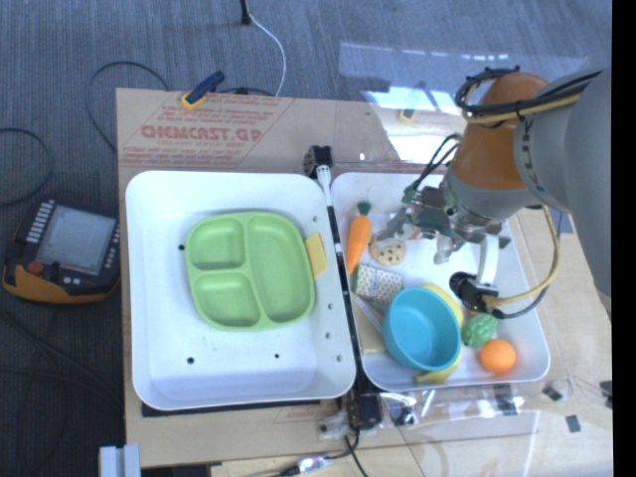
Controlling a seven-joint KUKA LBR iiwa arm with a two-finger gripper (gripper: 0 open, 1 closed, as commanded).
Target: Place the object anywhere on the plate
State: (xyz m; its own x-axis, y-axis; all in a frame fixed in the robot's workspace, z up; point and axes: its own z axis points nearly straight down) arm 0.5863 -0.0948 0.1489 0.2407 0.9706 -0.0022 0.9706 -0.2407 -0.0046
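Observation:
A light green divided plate (248,269) lies in the left bin (159,361). The right bin (527,366) holds a carrot (354,242), a round cookie (390,253), a patterned wedge (376,283), a blue bowl (420,328), a green leafy piece (479,328) and an orange ball (497,357). My gripper (417,238) hangs low over the upper part of the right bin, just right of the cookie. It is open, with nothing between its fingers.
A small yellow piece (316,254) sits at the plate's right edge. A yellow item (449,308) lies under the blue bowl. Black cables loop from the arm over the right bin's right side. A handheld pendant (65,249) rests on the floor at left.

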